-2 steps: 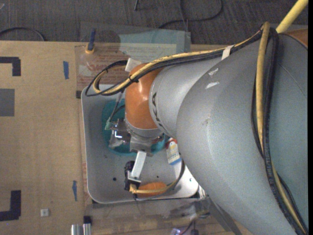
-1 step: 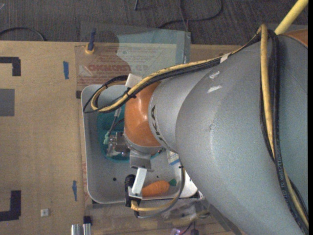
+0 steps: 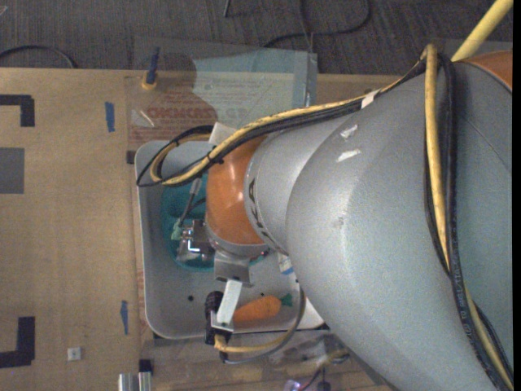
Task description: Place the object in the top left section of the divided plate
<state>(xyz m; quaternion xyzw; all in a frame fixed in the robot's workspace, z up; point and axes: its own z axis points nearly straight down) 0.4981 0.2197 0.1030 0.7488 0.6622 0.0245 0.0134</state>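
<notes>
The teal divided plate [image 3: 168, 208] lies in a white bin [image 3: 146, 218], mostly hidden under my arm; only its left rim shows. My gripper [image 3: 189, 246] hangs over the plate's lower left part, just below the orange wrist band. A toy carrot [image 3: 257, 309], orange with a green top, lies on the bin floor near the front wall, to the right of and below the gripper. Nothing can be made out at the gripper's tip.
The grey arm [image 3: 374, 235] covers the right half of the view and most of the bin. A clear plastic sheet [image 3: 244, 84] lies behind the bin. Blue tape marks [image 3: 110, 116] and black corner marks [image 3: 20, 108] sit on the wooden bench at left.
</notes>
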